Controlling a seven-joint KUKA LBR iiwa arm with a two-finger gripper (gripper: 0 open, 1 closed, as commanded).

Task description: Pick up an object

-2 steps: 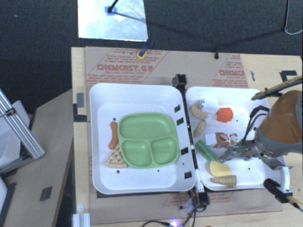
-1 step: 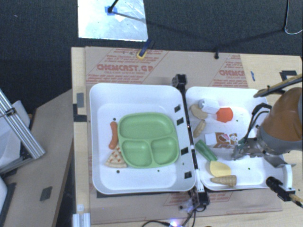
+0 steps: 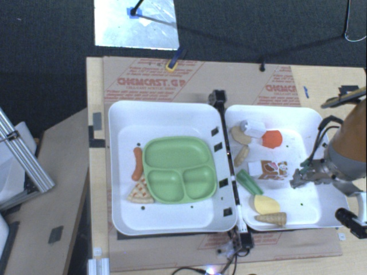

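The right bin (image 3: 309, 118) holds several toy foods. A tan bread piece (image 3: 239, 134) and an orange block (image 3: 272, 138) lie at its back, with a small white and grey piece (image 3: 250, 126) between them. A printed packet (image 3: 274, 169) lies in the middle, a green stick (image 3: 249, 181) to its left, and a yellow piece (image 3: 266, 204) and a waffle cone (image 3: 272, 218) lie at the front. My gripper (image 3: 299, 179) hangs low over the bin's right half, just right of the packet. Nothing shows between its fingers.
The left bin (image 3: 120, 153) carries a green divided plate (image 3: 178, 169), a red sausage (image 3: 137, 162) and a pizza slice (image 3: 140, 192). A black divider (image 3: 225, 153) runs between the bins. The arm's body (image 3: 350, 145) covers the right bin's right rim.
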